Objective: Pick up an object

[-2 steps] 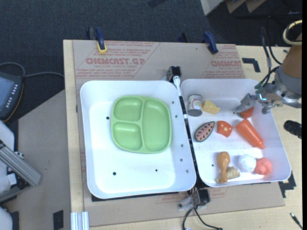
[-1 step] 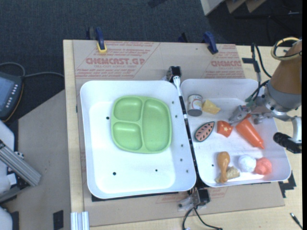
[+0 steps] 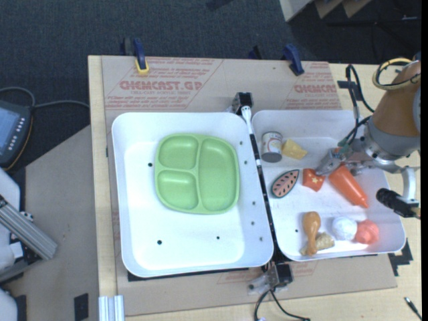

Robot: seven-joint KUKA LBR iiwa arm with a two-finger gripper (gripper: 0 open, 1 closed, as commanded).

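My gripper [image 3: 334, 161] hangs low over the right bin [image 3: 334, 122], at the upper end of an orange carrot [image 3: 349, 186] and just right of a small red piece [image 3: 312, 179]. A watermelon slice [image 3: 285, 183] lies to the left of these. A small tin can [image 3: 271, 146] and a yellow cheese wedge [image 3: 293, 150] sit near the bin's upper left. Along the front lie a chicken drumstick [image 3: 311, 230], a white ball [image 3: 344, 228] and a pink-red object [image 3: 367, 233].
The left bin [image 3: 134, 239] bears a green divided plate [image 3: 198, 173]. The grey arm with its orange band [image 3: 396, 112] comes in over the right bin's right side. Cables run along the bench's right edge.
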